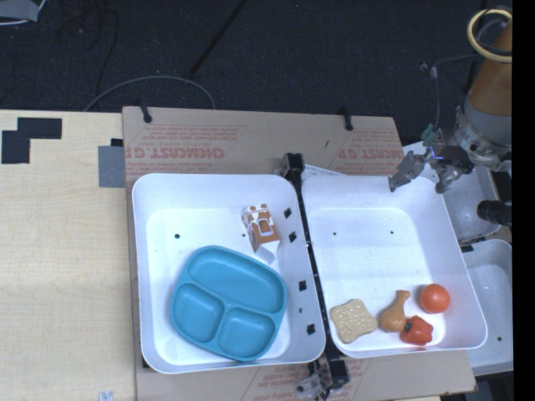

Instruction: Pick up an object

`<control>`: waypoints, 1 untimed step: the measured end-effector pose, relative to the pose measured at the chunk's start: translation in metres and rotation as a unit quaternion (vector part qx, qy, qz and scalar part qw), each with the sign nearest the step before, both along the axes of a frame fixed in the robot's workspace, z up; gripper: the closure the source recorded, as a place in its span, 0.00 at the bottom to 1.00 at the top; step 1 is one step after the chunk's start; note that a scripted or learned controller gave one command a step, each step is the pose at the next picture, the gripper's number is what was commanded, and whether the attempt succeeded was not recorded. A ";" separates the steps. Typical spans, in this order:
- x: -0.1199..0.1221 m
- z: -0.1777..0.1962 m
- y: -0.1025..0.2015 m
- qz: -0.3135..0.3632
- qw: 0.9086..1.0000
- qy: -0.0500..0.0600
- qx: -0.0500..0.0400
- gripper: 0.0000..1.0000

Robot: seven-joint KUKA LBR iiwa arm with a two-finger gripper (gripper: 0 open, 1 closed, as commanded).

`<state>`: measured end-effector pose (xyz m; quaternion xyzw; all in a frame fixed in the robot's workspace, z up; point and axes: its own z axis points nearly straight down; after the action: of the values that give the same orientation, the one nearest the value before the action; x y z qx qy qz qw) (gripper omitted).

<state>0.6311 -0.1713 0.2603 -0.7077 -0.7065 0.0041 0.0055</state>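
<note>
- Nearest the camera, along the front wall of the right bin, four toy foods lie close together: a slice of toast on the left, a tan drumstick just beside it, a red pepper-like piece touching the drumstick's right side, and a round tomato just behind that piece.
- These are the pickable things on the right side; none of them is touched by the arm.
- In the left bin, a blue divided plate with three compartments lies flat, filling the front and middle of the floor, tilted slightly in plan.
- Just behind the plate, near the wall shared by the two bins, a small carton with orange-and-white print lies tilted on its side.
- Both bins sit on a sheet of brown cardboard with red print, on the pale bench.
- Farthest back, at the right, the gripper hangs over the back right corner of the right bin, its two fingers spread apart with nothing between them.
- It is well apart from the foods at the front.
</note>
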 end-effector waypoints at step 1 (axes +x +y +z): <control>0.001 0.008 0.001 0.001 1.000 -0.006 -0.001 0.00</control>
<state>0.6325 -0.1708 0.2686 -0.7070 -0.7073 0.0006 0.0010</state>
